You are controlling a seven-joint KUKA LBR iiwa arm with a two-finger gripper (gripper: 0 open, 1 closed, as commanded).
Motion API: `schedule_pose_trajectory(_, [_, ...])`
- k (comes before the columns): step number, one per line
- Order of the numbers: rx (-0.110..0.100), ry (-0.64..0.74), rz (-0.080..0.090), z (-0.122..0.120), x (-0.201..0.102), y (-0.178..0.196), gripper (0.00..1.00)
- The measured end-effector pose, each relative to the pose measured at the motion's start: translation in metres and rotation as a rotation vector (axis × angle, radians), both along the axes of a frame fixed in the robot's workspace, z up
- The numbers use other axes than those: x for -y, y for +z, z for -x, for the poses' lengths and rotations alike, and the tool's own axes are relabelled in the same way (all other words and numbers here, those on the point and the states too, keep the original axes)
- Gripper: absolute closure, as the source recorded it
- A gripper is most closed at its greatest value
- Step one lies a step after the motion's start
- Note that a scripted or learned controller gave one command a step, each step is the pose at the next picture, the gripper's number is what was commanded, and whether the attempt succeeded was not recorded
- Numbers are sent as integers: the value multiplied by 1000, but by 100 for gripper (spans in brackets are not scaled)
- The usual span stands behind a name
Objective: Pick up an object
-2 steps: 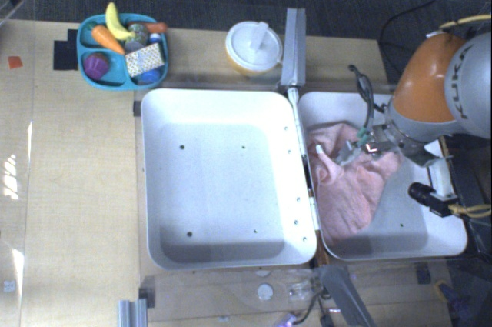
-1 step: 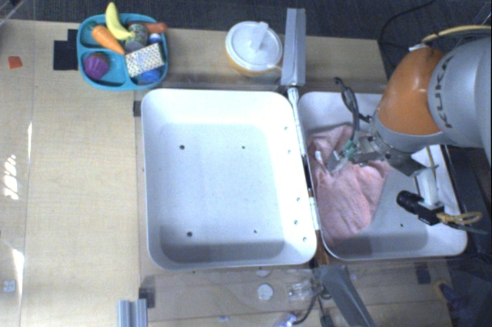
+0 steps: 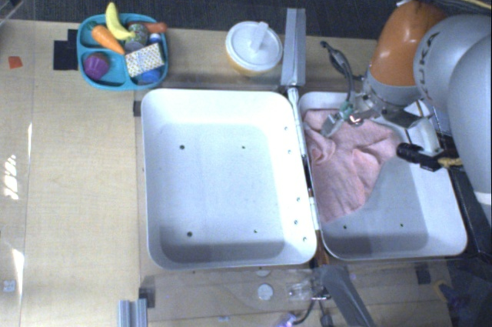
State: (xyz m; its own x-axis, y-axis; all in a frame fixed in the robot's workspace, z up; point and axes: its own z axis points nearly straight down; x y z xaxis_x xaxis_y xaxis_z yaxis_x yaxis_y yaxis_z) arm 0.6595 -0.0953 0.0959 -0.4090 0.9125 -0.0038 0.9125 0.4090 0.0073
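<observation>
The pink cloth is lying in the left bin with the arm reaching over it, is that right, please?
Not quite: the pink cloth lies in the right bin, not the left one. The camera view shows this, with the arm reaching over it.

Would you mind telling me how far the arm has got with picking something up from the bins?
Done: the gripper is down at the pink cloth in the right bin. In hand: it sits on the cloth's upper edge, but a grasp cannot be confirmed. Left: securing and lifting the cloth, which lies crumpled on the bin floor.
</observation>
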Motion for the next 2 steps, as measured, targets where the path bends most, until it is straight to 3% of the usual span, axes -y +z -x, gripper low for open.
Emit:
schedule_pose_trajectory(1, [3,108,2,-12,10,44,0])
schedule_pose_trajectory(2, [5,-25,2,29,75,-5,0])
